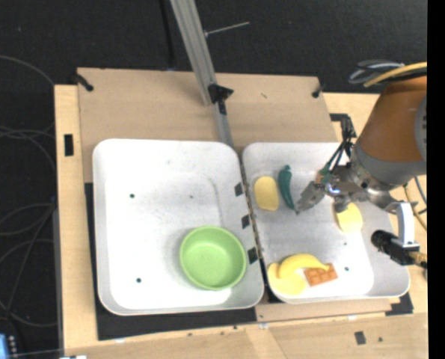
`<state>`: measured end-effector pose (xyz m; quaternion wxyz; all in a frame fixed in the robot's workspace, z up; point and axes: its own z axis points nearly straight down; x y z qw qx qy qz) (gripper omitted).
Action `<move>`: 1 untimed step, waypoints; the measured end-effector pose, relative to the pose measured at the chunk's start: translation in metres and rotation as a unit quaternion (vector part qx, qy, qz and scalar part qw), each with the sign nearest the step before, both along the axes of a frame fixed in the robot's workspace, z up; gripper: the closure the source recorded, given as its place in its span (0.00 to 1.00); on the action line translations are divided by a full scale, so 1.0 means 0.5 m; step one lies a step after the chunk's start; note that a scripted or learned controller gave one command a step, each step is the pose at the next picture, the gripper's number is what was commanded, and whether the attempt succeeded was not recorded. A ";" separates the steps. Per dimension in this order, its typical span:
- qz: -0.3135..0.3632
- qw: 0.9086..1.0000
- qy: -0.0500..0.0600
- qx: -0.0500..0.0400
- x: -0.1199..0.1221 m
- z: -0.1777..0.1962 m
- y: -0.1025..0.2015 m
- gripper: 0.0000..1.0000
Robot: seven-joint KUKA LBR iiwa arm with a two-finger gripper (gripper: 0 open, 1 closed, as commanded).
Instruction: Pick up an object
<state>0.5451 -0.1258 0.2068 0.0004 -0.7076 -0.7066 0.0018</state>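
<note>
Over in the left white bin (132, 170), well away from the gripper, sits a round lime-green plastic bowl (212, 256), upright, near that bin's front right corner. Crossing the divider into the right white bin (282, 155), there's a pale yellow rounded block (265, 193) just left of the gripper, and a teal curved plastic piece (285, 186) right beside it, between the block and the gripper. Nearer the front edge, below and left of the gripper, lies a yellow banana-shaped toy (295, 265) with an orange waffle-patterned square (320, 275) touching its right end. Now the gripper (306, 199) itself: it hangs low over the middle of the right bin, dark fingers angled down-left toward the teal piece; whether they're spread or pressed together, I can't tell, and nothing is visibly between them. Just right of it, a small yellow lemon-like object (348, 218) peeks out under the grey arm (383, 163). The tan desk (162, 103) frames both bins.
</note>
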 end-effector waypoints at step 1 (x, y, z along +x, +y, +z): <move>0.000 1.000 0.000 0.000 -0.003 -0.087 0.006 0.00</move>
